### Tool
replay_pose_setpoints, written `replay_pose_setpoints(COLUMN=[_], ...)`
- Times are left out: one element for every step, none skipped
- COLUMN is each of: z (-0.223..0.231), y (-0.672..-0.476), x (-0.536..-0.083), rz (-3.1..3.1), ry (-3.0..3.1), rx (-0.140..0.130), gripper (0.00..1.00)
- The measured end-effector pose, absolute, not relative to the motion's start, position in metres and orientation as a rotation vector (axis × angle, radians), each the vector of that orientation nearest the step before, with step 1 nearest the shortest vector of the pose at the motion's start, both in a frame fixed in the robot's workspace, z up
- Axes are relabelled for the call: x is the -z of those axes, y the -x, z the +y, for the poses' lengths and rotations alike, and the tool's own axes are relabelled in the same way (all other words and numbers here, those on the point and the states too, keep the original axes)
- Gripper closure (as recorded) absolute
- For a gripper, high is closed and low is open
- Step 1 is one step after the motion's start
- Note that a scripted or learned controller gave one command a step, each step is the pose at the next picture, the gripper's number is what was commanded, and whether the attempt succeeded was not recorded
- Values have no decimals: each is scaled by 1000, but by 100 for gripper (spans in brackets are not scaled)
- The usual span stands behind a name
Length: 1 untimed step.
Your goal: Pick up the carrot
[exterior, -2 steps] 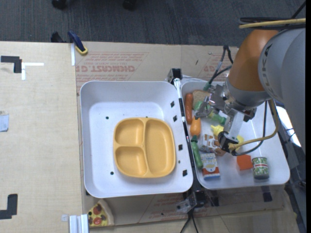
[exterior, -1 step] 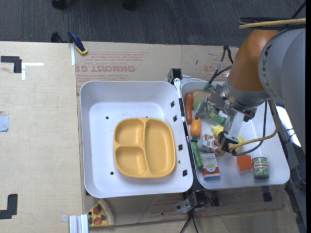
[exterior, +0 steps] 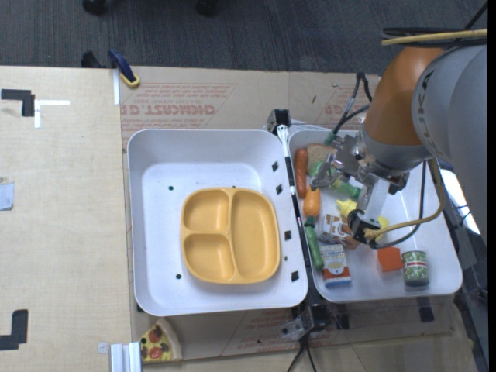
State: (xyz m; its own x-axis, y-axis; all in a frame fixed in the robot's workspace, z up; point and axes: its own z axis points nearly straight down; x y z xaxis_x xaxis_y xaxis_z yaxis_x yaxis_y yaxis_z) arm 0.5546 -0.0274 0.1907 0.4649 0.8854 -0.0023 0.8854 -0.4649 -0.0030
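The carrot [exterior: 311, 202] lies in the right bin [exterior: 442, 285], close against its left wall, between a reddish sausage-shaped piece [exterior: 301, 173] and a long green piece [exterior: 312, 242]. Its long axis runs along that wall, up and down the view; which end is the tip cannot be told. The gripper [exterior: 337, 173] hangs just right of the carrot among the clutter, and whether its jaws are open or closed cannot be told. The left bin [exterior: 147, 208] holds a yellow divided plate [exterior: 231, 235]. Both bins sit on cardboard [exterior: 201, 103] over the pale wooden worktop [exterior: 62, 208], with dark carpet [exterior: 256, 22] beyond.
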Motion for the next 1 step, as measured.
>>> replay_pose_setpoints(z=[-27], y=[-555], x=[-191], rz=[-1624], ry=[2687], rx=[-6], gripper=[0])
